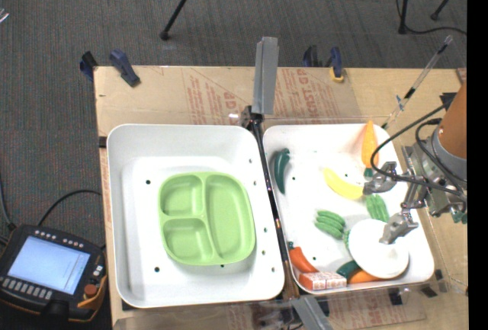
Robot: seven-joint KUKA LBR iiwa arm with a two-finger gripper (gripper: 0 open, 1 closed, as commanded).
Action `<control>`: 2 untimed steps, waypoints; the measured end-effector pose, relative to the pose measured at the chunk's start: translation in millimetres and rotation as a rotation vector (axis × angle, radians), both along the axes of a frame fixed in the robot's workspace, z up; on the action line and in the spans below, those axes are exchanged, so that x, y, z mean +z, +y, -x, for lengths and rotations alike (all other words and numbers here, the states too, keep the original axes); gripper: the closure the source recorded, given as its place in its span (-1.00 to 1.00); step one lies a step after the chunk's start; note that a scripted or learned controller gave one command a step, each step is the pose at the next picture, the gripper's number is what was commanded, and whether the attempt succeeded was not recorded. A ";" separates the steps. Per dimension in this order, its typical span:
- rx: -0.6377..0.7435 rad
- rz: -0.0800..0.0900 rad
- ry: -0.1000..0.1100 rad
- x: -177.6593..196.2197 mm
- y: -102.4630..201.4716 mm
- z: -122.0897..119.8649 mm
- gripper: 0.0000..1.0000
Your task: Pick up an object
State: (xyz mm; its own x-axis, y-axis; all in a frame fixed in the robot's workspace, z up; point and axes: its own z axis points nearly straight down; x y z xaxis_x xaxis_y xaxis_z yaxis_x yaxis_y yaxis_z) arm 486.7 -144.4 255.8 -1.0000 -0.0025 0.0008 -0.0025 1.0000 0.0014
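My gripper [388, 206] hangs over the right side of the right bin [305, 142], open, its two grey fingers [379, 185] spread apart with nothing held between them. Below the gap lies a small green ridged vegetable [375, 208]. Just under the lower finger sits a white round plate [377, 251]. Also in this bin are a yellow banana [342, 184], a green pea pod [330, 222], a dark green cucumber [280, 168], an orange piece [369, 139] at the far wall, a carrot [300, 258] and a small box [324, 280] at the near wall.
The left bin [130, 153] holds a light green divided tray [206, 216]. A grey post [265, 77] stands behind the wall between the bins. Clamps [122, 65] grip the bench's back edge. A teach pendant [49, 267] lies at the lower left.
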 end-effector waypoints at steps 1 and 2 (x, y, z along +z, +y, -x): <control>0.110 -0.003 0.006 -140.8 5.5 -1.7 -1.00; 0.140 -0.003 0.001 -170.0 51.1 -32.1 -1.00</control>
State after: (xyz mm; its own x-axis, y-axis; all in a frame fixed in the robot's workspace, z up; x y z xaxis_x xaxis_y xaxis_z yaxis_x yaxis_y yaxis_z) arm 518.8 -93.2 85.8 -0.9898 -0.1424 0.0015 -0.1424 0.9898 0.0040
